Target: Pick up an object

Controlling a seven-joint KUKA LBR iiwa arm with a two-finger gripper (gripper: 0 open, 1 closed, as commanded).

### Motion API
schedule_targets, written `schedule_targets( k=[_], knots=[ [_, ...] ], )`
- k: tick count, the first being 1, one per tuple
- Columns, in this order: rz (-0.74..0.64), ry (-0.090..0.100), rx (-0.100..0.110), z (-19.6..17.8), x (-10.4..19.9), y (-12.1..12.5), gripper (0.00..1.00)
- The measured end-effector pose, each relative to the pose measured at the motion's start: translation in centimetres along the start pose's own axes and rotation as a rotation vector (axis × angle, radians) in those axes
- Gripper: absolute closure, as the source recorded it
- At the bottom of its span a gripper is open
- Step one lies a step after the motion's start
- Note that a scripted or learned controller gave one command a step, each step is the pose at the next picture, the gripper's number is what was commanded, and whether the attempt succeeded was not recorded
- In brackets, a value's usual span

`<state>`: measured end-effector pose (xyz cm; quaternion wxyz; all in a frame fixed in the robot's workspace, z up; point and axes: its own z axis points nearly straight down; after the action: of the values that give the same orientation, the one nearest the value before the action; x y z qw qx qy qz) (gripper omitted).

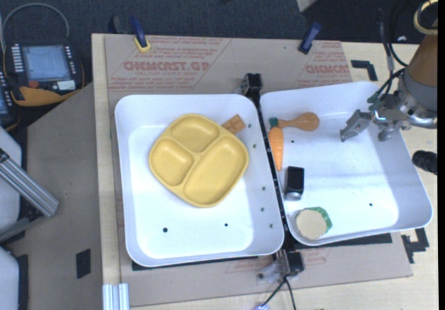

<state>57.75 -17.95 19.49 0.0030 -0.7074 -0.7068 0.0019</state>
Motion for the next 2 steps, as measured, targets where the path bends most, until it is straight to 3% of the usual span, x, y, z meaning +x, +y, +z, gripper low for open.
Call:
schedule_targets(
  k=[2],
  knots=[
    [0.000, -0.006, -0.012, 10.2, 1.3, -0.7, 0.00]
  ],
)
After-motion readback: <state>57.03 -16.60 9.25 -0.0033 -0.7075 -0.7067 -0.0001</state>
